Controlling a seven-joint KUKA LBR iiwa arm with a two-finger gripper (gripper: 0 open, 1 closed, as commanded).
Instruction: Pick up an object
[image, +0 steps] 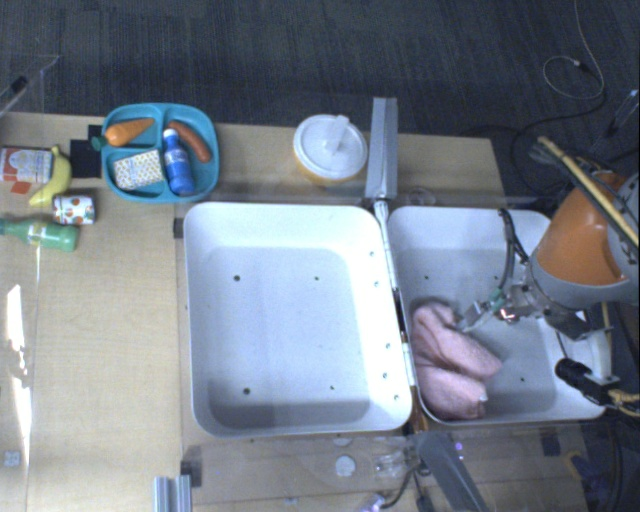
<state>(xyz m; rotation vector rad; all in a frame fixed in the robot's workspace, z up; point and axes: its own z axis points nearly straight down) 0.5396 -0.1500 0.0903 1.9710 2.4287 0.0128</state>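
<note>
A pink, soft, folded object (450, 360) lies in the right bin (450, 245), against its left wall and near the front. My gripper (483, 312) reaches in from the right under the orange band (578, 245), low in the bin, with its tip at the pink object's upper right edge. I cannot tell whether it touches the object. Nothing shows between its fingers.
The left bin (290, 320) sits beside the right one. On the bench at the back left stand a blue divided tray (205, 150) of toy food, a banana (52, 178), a small can (73, 209) and a green bottle (40, 234). A yellow lidded cup (330, 148) stands behind the bins.
</note>
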